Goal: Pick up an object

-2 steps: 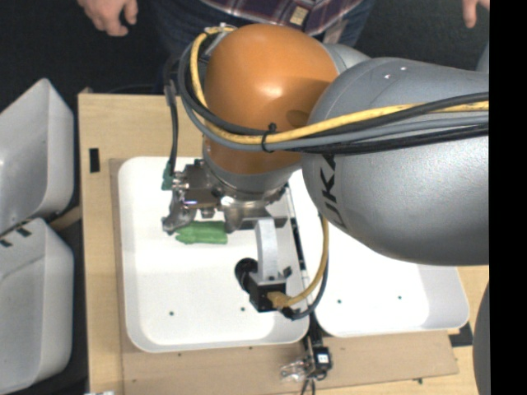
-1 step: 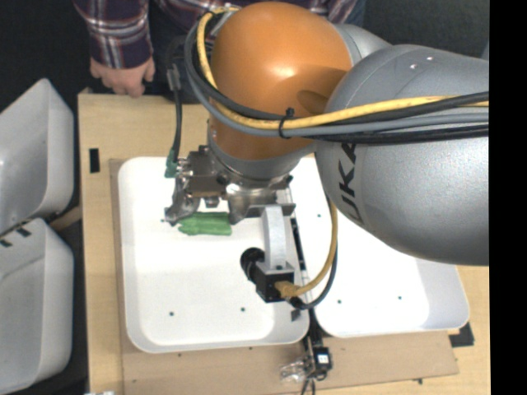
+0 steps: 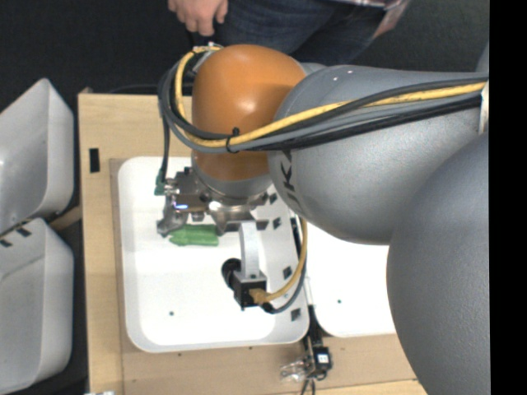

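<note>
The arm (image 3: 329, 138) seemingly hides most of the green object (image 3: 194, 236).

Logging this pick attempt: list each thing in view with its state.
Arm: lowered over the left bin.
Green object: lying flat on the bin floor, beside the wrist.
Left bin: holds the green object.
Right bin: mostly hidden by the arm.
Person's hand: at the bench's far edge.
</note>
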`<state>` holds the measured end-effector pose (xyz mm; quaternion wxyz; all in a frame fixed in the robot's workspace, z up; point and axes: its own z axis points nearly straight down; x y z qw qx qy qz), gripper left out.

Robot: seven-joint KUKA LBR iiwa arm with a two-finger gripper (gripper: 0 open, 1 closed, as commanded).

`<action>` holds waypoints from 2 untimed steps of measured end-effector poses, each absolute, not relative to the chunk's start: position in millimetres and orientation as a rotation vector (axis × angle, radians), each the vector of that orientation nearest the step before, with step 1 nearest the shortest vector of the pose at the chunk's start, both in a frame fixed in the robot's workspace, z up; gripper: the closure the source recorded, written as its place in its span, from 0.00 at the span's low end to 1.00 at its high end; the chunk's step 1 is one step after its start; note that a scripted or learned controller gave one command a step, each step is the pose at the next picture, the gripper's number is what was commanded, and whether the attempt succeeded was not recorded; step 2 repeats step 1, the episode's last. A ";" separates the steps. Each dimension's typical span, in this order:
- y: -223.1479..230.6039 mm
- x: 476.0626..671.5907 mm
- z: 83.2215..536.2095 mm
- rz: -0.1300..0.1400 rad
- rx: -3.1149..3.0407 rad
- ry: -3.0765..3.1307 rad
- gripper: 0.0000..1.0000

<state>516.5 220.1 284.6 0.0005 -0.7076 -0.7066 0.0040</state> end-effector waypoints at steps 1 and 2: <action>221.9 506.2 326.1 -0.005 -2.217 -2.226 1.00; 221.9 506.2 326.1 -0.005 -2.217 -2.226 1.00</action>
